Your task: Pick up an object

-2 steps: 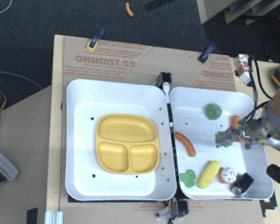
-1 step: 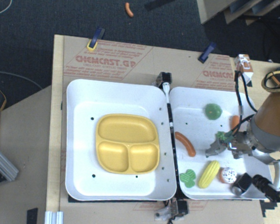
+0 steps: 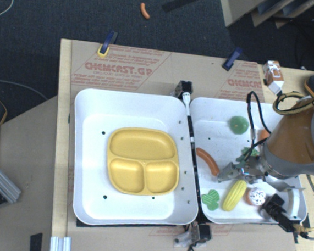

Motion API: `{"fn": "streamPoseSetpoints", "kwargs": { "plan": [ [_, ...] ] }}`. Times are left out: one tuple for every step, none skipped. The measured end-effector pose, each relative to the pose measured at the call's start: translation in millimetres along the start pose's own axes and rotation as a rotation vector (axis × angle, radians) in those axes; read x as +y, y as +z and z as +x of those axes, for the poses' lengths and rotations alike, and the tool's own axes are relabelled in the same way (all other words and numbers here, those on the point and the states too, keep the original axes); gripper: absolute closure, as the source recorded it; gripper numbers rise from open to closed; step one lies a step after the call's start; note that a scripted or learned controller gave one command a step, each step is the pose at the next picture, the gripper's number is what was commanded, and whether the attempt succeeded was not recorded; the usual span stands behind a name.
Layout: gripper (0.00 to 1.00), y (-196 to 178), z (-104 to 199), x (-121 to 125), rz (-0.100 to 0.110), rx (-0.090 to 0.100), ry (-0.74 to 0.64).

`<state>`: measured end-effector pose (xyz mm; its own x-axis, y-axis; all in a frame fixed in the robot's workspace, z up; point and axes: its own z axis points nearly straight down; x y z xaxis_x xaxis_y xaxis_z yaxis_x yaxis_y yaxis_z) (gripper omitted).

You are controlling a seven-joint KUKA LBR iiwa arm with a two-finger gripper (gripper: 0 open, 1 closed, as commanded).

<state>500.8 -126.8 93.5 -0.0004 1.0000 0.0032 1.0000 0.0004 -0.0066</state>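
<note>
A brown board [image 3: 151, 66] covers the bench, and red print on it reads "CHEMCAST G.P" at upper centre, with a second, cut-off "CHEMCAST" further right, partly behind the arm's cable. Smaller red lines beneath are too fine to read. Two clamps [image 3: 106, 44] pin the board's top edge.

The left bin [image 3: 83, 143] sits mid-frame and holds a yellow divided plate [image 3: 142, 160], three compartments, lying flat at its centre.

The right bin [image 3: 208, 113] holds the small things. A green ball [image 3: 238, 124] rests toward the upper part. An orange-red sausage [image 3: 207, 161] lies slanted near the bin's left wall. Lower down, a corn cob [image 3: 234, 195] lies tilted, with a green leafy piece [image 3: 210, 199] just beside it on the left and a small white spotted round thing [image 3: 256, 197] just to its right.

The arm reaches in from the right, its orange band above the wrist. The gripper [image 3: 240, 171] hangs low over the right bin, just above the corn cob's upper end and right of the sausage. Its fingers look spread apart, with nothing between them, though the metal parts are hard to make out.

On the dark floor at the top of the frame lies a small orange bit [image 3: 145, 10].
</note>
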Motion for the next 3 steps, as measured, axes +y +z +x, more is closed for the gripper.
{"fn": "streamPoseSetpoints", "kwargs": {
  "plan": [
    [0.00,10,1,0,-0.002,-0.001,0.001],
    [1.00,-1,0,0,-0.006,-0.002,0.002],
    [1.00,-46,-4,6,-0.012,-0.006,0.000]
  ]
}}
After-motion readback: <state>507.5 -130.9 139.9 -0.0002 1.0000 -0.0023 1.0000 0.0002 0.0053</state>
